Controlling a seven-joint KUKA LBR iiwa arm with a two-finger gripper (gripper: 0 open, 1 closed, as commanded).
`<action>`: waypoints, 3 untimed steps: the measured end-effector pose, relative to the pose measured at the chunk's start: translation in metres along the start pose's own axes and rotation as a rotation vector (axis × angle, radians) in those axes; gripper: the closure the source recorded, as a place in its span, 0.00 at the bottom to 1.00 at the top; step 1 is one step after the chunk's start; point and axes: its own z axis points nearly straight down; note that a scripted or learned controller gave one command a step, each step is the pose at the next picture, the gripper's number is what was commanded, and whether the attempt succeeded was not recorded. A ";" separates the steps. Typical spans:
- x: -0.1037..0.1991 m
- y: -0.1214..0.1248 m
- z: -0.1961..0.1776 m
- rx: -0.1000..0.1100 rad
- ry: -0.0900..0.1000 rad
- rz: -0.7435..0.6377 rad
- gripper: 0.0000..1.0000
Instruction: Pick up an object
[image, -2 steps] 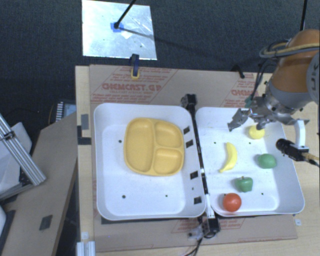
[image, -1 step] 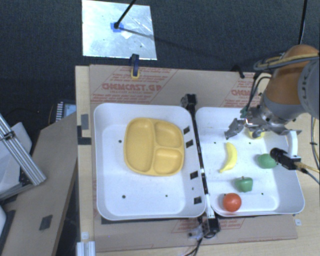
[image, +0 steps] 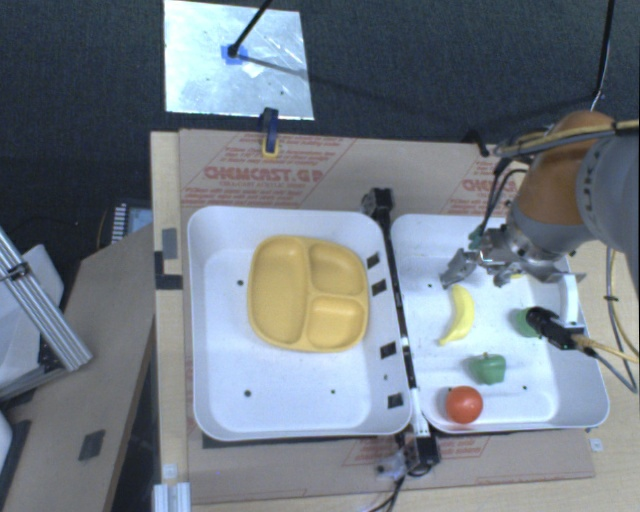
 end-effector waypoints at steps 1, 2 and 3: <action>0.001 0.000 0.045 0.000 0.000 0.000 0.00; 0.000 0.002 0.031 -0.005 -0.001 0.000 1.00; -0.001 0.005 -0.012 -0.008 -0.001 -0.002 1.00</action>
